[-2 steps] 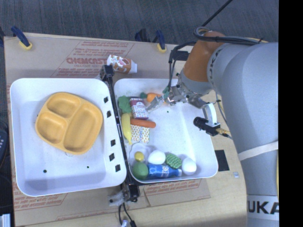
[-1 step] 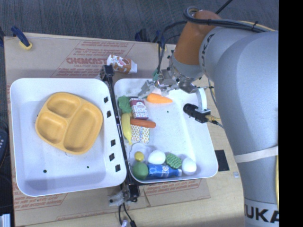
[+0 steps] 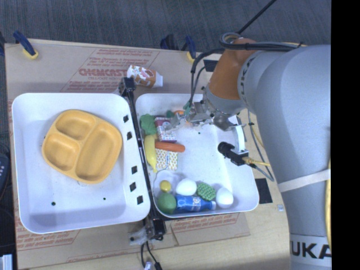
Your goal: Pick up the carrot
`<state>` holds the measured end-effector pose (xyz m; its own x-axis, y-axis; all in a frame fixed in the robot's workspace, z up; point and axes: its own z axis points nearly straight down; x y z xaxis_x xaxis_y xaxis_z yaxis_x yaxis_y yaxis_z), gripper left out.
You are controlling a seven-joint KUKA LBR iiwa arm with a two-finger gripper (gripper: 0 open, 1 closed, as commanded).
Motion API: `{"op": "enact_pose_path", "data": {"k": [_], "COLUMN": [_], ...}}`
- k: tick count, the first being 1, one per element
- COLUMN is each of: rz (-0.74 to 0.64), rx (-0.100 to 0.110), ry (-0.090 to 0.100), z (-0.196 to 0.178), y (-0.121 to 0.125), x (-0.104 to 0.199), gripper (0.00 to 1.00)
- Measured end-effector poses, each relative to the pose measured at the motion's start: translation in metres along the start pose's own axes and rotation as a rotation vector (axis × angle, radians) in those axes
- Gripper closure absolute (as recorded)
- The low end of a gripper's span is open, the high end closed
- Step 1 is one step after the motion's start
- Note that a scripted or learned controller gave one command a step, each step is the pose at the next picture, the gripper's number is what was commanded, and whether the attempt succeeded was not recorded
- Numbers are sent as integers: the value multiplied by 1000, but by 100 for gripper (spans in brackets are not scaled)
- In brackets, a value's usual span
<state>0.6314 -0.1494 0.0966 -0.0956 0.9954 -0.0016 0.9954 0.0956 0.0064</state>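
Observation:
The carrot (image 3: 170, 147), a short orange stick, lies flat in the left half of the right bin (image 3: 197, 156). It sits between a red-and-white packet (image 3: 166, 132) above it and a pale cracker packet (image 3: 167, 160) below it. My gripper (image 3: 181, 117) hangs over the bin's upper middle, a little above and to the right of the carrot and apart from it. The grey wrist with its orange band (image 3: 225, 77) comes in from the right behind the gripper.
A banana (image 3: 149, 151) and a green vegetable (image 3: 148, 122) lie along the right bin's left wall. Two white eggs, a blue can (image 3: 194, 205), a lime and a yellow ball crowd its bottom edge. The left bin (image 3: 34, 207) holds a yellow divided plate (image 3: 81, 145). A small bottle (image 3: 143, 76) lies on the cardboard behind.

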Motion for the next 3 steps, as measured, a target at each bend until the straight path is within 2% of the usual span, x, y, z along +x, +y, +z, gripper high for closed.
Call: {"op": "enact_pose_path", "data": {"k": [1, 2, 3], "rz": [235, 605, 541], "rx": [-4, 5, 0], "ry": [-1, 0, 2], "z": [0, 1, 0], "y": [-45, 22, -11], "x": [17, 20, 0], "gripper": [0, 0, 0]}}
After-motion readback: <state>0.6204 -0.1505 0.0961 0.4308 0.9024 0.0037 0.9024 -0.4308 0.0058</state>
